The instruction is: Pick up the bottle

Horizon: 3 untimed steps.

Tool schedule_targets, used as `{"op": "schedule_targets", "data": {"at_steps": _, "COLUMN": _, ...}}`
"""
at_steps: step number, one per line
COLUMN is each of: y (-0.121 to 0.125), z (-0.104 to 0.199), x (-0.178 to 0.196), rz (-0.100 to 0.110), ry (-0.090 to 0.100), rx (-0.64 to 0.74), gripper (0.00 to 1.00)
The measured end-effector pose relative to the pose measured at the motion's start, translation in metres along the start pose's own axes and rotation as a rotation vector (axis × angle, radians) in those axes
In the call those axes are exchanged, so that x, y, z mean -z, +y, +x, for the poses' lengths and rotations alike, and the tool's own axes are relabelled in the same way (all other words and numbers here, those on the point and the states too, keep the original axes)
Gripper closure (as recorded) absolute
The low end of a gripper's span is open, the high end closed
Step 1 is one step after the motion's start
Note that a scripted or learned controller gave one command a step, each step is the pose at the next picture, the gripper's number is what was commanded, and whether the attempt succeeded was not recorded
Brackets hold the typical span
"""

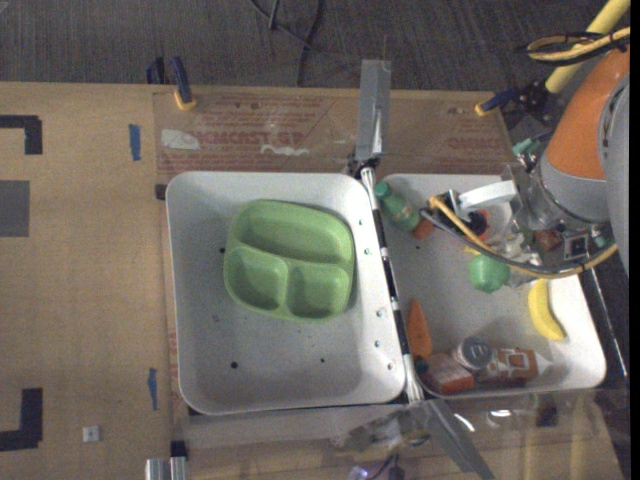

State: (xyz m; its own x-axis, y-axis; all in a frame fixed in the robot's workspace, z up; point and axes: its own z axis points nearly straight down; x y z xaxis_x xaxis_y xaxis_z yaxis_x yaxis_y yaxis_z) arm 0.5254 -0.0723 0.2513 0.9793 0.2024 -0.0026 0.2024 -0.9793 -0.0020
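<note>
Holding a green divided plate point(290, 258), left bin point(200, 368), bottle point(398, 208) in right bin point(590, 368)

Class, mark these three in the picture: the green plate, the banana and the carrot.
Plate point(290, 260): camera view, on its divider ridge, left bin.
Banana point(544, 311): camera view, mid-body, right bin's right side.
Carrot point(418, 329): camera view, mid-body, by the right bin's left wall.

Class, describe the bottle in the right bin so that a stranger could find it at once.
Start at the right white bin and go to its far-left corner, beside the divider. There lies the small green plastic bottle with an orange cap, tilted along the wall. Its cap sets it apart from the plain green cup nearer the middle.
</note>
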Motion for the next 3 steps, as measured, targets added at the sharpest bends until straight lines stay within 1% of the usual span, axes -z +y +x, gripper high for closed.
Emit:
{"op": "schedule_targets", "data": {"at_steps": 1, "y": -0.026, "z": 0.014, "x": -0.068, "rz": 0.002, "ry": -0.003, "rx": 0.001, "gripper": 1.00}}
{"op": "schedule_targets", "data": {"at_steps": 2, "y": 0.070, "z": 0.055, "x": -0.077, "rz": 0.000, "ry": -0.001, "rx": 0.013, "gripper": 1.00}}
{"op": "schedule_targets", "data": {"at_steps": 3, "y": 0.162, "z": 0.066, "x": -0.002, "rz": -0.001, "ry": 0.001, "rx": 0.146, "gripper": 1.00}}
